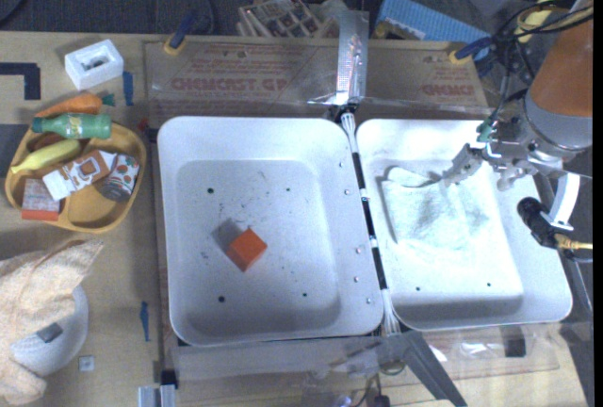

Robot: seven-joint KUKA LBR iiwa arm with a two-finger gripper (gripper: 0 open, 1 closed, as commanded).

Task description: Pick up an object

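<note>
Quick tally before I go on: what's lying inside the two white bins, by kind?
Orange block in the left bin: 1
White cloth in the right bin: 1
Total: 2
The tool is over the cloth's upper edge.

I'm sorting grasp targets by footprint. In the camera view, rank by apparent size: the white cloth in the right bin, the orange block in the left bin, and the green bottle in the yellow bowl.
1. White crumpled cloth, clearly largest.
2. Green plastic bottle.
3. Small orange block; compact, fairly close to the bottle.
</note>
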